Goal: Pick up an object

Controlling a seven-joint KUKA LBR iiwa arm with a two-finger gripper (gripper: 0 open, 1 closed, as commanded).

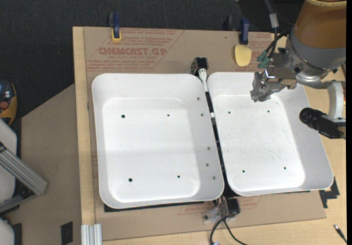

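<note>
Gripper mine, over right bin far edge | jaw state: cannot tell | yellow object beyond bins on board | looks light, smooth; grip its narrow sides

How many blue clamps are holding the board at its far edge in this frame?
2. One blue clamp sits at the far edge above the left bin; the other is above the right bin, beside a yellowish object. The arm may hide more further right.
</note>
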